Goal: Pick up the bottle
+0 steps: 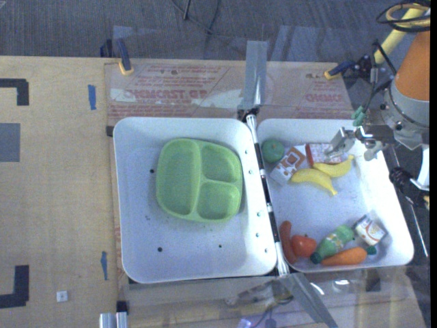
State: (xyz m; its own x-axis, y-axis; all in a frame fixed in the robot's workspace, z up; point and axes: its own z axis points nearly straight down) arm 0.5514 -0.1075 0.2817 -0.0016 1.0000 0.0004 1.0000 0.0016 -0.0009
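Camera view: a green divided plate point(199, 180) lies in the left bin point(130, 251). The green bottle point(334, 241) lies low in the right bin point(403, 251), beside a carrot point(345, 257). The end effector point(356, 141) hangs spread wide above the bananas point(322, 175).

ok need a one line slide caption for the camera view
KUKA arm's gripper hovers over the banana at the right bin's far end, while the green bottle lies near its front.

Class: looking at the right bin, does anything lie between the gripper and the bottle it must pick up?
Yes. The gripper sits at the bin's far end over the banana, while the bottle lies at the near end. The banana lies between them, and a carrot and small carton crowd the bottle.
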